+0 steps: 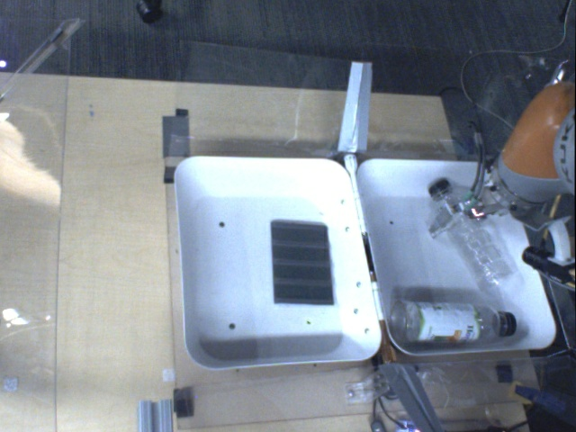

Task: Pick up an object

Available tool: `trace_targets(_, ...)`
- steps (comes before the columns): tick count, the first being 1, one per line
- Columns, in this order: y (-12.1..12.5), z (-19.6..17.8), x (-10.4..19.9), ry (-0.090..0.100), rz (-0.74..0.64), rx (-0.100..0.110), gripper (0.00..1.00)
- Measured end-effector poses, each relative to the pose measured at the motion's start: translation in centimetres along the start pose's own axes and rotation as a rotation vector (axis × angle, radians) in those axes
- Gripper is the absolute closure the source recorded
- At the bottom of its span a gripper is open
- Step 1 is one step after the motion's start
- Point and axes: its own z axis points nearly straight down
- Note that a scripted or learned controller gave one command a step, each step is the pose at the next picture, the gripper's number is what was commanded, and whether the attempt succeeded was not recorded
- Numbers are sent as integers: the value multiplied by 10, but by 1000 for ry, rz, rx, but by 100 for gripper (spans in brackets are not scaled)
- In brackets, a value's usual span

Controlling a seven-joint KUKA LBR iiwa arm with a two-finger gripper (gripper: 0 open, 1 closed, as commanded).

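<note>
A dark ribbed rectangular pad [301, 261] lies flat in the middle of the left bin [207, 196]. In the right bin [396, 196], a clear plastic bottle [481, 252] with a black cap lies slanted near the back. A second bottle [445, 322], with a pale label and a black cap, lies on its side along the front wall. The arm's orange band [538, 142] shows at the right edge, and my gripper [474, 208] hangs over the upper part of the clear bottle, close to its cap end.
A metal divider post [355, 106] rises behind the seam between the two bins. Black clamps [175, 133] sit at the left bin's back corner. Cables and fixtures [405, 394] crowd the bench below the right bin. Bare wooden bench lies to the left.
</note>
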Motion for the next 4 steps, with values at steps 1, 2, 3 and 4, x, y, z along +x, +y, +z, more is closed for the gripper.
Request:
trace_targets(1, 34, 3, -13, 40, -45, 69, 0)
trace_targets(2, 12, 1, -3, 3, -71, 1, 0)
trace_targets(3, 40, 4, -15, 38, -113, 61, 0)
trace_targets(4, -8, -94, 8, 1, -220, 0, 0)
